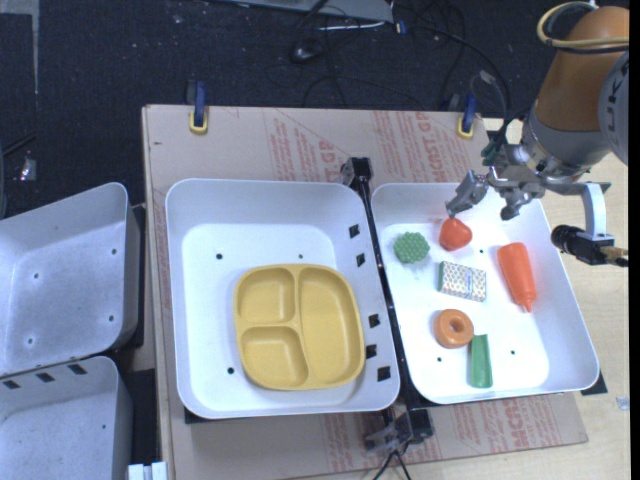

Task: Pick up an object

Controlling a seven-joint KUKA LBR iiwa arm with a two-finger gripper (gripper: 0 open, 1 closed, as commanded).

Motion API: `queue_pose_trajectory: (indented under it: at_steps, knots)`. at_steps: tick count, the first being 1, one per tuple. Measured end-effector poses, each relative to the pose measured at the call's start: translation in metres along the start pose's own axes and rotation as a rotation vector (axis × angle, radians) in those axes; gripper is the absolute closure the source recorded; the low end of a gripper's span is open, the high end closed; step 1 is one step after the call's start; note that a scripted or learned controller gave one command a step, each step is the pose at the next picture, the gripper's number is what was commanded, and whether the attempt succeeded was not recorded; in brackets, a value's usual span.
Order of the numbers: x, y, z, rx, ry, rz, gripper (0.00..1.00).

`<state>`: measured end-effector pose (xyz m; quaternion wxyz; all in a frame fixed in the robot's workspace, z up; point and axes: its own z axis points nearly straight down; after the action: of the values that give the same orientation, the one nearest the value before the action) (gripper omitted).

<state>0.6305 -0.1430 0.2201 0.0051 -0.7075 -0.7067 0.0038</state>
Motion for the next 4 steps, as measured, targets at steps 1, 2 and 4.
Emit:
queue_pose_trajectory:
  at_steps: [1, 2, 4]
  knots:
    - [0.0, 0.003, -0.008, -0.013, -0.002, -0.002, 0.0]
    - [-0.007, 0.004, 0.039, -0.009, -0.002, 0.0, 0.0]
    - [-0.015, 0.004, 0.13, -0.009, -0.002, 0.0, 0.0]
